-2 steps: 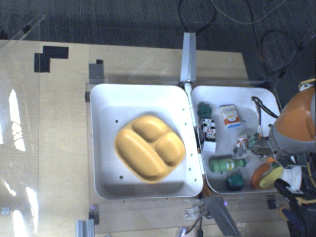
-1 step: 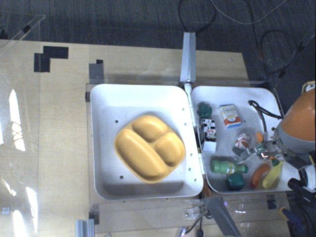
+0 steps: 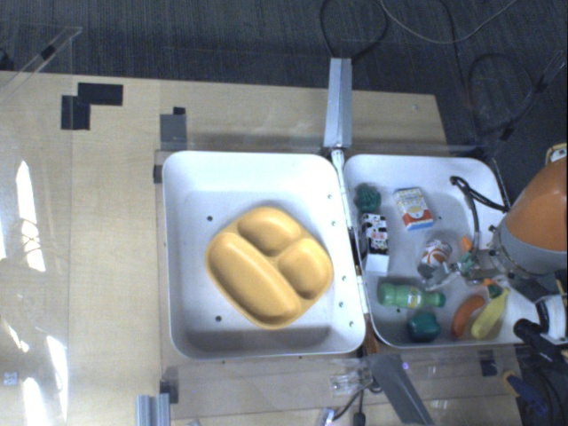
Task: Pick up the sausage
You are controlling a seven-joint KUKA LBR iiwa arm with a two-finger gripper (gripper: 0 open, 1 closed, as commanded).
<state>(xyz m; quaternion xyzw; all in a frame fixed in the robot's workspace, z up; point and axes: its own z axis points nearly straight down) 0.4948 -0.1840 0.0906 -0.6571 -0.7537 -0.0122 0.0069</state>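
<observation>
We can read no text, number or brand anywhere. The small carton (image 3: 414, 208) in the right bin (image 3: 484, 174) carries red, white and blue printing, but its lettering is too small and blurred for us to make out. The black-and-white box (image 3: 377, 235) near the bin's left wall shows a pattern only, and the green bottle (image 3: 410, 295) shows no legible label.
</observation>
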